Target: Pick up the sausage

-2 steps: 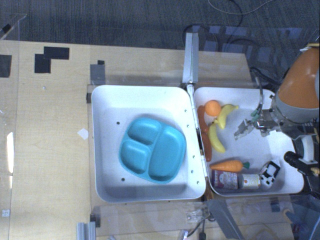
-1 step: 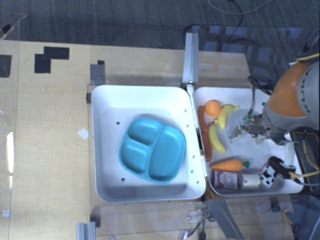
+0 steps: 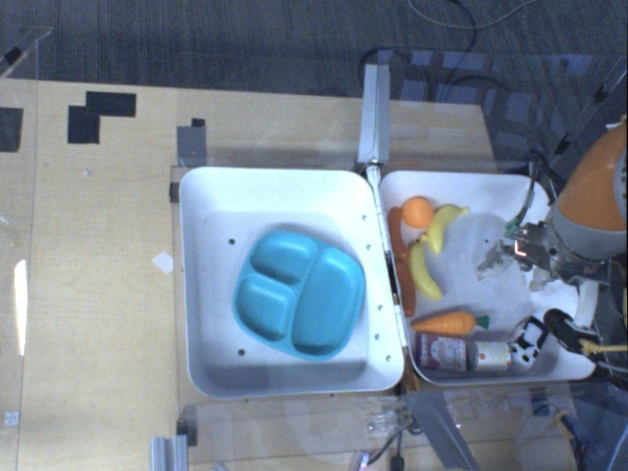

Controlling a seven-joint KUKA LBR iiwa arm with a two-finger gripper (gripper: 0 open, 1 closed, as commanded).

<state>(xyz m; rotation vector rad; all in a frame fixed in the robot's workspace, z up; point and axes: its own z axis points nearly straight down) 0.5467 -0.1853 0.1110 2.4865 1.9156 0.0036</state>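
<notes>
Wooden surface [image 3: 98, 263] under a slanted overhead view carries two shallow white bins side by side, with dark carpet and a loose cable beyond the far edge.

From the right, the arm [image 3: 597, 199], grey with an orange band, reaches over the right bin [image 3: 491, 186]. Its gripper [image 3: 502, 253] hangs above the bare white floor of that bin, right of the fruit, with nothing seen between its fingers; whether they are spread or closed I cannot tell, as they are small and blurred against the bin.

Just left of the gripper lies a banana [image 3: 425, 271], curved, with a second banana [image 3: 444, 222] above it and an orange [image 3: 418, 212] touching that one's upper end. Further left, the sausage [image 3: 398, 258], long and reddish-brown, lies along the bin's left wall, running from beside the orange down to near the carrot. It is apart from the gripper, with the bananas between them.

Toward the near side of the bin a carrot [image 3: 446, 323] lies crosswise, and just below it a bottle [image 3: 461, 354] lies on its side. Right of the bottle sits a small black-and-white thing [image 3: 530, 341], too small to identify.

Past the divider, the left bin [image 3: 216, 204] holds a blue divided plate [image 3: 299, 294] with three compartments. Black marks [image 3: 98, 114] sit on the surface at far left.
</notes>
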